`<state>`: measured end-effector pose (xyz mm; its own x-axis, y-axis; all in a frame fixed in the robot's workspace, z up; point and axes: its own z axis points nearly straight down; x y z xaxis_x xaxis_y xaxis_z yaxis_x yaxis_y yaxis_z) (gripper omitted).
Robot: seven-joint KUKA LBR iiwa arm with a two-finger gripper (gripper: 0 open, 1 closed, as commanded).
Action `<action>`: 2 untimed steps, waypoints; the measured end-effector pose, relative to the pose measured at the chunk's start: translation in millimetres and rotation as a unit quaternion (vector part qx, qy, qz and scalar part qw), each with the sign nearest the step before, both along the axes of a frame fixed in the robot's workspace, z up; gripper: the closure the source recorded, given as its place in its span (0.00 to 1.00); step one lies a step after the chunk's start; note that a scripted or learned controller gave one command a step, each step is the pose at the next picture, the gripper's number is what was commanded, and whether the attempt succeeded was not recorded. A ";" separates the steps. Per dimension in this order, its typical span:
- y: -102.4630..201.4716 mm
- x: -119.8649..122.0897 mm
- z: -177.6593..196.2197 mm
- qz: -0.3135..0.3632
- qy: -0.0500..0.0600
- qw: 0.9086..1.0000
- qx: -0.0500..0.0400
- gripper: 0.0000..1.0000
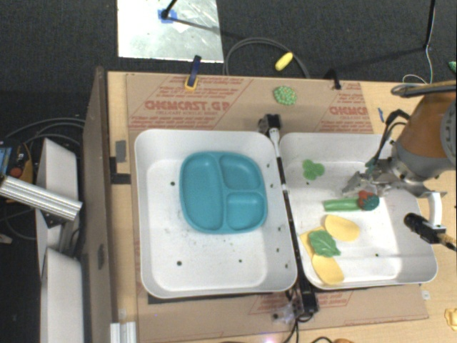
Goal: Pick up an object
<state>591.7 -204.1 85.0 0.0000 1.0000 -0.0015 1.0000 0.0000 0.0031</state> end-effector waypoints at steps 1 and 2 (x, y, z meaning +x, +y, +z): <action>1.2 1.5 11.1 0.001 -0.002 1.000 0.000 1.00; 81.9 19.1 135.7 0.007 -0.006 1.000 0.001 1.00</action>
